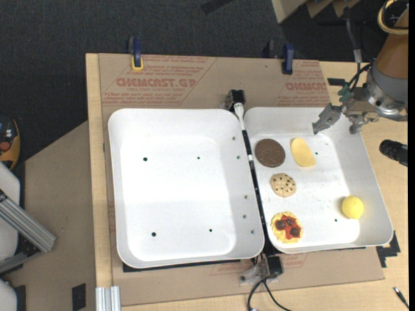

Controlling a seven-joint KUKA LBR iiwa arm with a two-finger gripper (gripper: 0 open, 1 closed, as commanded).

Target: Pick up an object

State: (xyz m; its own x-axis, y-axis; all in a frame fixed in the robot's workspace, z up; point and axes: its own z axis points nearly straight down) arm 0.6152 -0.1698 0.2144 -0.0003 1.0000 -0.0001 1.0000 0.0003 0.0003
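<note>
Pizza slice [286,227] far below gripper [338,122]

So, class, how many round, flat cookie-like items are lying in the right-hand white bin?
3, in a column along the right-hand white bin's left side: a dark brown chocolate disc at the top, a pale chocolate-chip cookie in the middle, a red-topped tart-like round nearest the front. Nothing seems hidden.

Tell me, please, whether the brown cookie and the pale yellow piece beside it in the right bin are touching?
Apart. The camera view shows a strip of white bin floor between the brown cookie and the pale yellow piece.
</note>
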